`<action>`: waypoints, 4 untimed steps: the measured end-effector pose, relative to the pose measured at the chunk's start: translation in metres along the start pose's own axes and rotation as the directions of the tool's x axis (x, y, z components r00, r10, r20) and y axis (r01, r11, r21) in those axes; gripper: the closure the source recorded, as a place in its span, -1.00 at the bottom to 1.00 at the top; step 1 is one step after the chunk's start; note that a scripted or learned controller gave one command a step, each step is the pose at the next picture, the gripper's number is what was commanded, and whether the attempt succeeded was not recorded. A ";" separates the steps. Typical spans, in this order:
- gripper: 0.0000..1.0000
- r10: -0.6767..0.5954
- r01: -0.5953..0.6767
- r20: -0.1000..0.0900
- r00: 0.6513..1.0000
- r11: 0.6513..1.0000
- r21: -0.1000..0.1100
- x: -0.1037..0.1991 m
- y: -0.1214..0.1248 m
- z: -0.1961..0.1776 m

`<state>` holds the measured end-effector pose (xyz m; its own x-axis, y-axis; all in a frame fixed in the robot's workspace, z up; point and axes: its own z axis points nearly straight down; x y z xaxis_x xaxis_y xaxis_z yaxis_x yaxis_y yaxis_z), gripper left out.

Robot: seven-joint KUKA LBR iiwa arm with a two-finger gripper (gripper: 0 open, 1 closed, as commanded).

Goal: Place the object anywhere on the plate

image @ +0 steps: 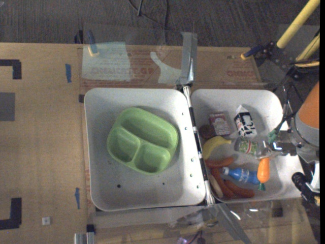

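1. The wooden bench [40,136] is seen under everything, extending well past the green plate [143,140] on its left.
2. The left bin [94,151] is seen around the plate, which is set slightly askew near the bin's middle with its three compartments facing up.
3. The right bin [223,98] is placed directly right of the plate's bin, the two rims touching. Every loose object lies in it, apart from the plate.
4. The arm [311,113] enters far to the right of the plate, its orange band visible at the frame edge.
5. The gripper [271,147] is held over the right bin's right side, level with the plate's middle. Whether it is apart or closed cannot be told.
6. A green-labelled clear item [247,145] lies just on the plate side of the gripper, touching it or nearly so. It is the object closest to the gripper, and whether it is gripped cannot be told.
7. A banana [216,145] lies on the bin side nearest the plate.
8. Red sausages [228,184] are seen right of the plate's lower edge.
9. A milk carton [245,122] lies tilted, right of the plate's upper edge.
10. A blue bottle [241,175] lies beside the sausages.
11. A carrot [263,170] lies just past the bottle, farther from the plate.
12. A small pink box [219,122] lies between the carton and the plate.
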<state>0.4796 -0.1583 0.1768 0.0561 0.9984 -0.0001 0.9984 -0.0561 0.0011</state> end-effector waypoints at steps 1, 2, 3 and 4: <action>1.00 -0.011 0.011 0.000 1.000 1.000 0.000 0.069 0.055 -0.036; 1.00 -0.067 0.067 0.001 0.998 0.998 0.000 0.130 0.078 -0.055; 1.00 -0.132 0.132 -0.001 0.991 0.991 0.004 0.208 0.049 -0.060; 1.00 -0.297 0.297 0.000 0.955 0.955 0.000 0.287 0.078 -0.012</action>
<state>0.5740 0.1235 0.1893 -0.2434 0.9699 -0.0003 0.9699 0.2434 0.0009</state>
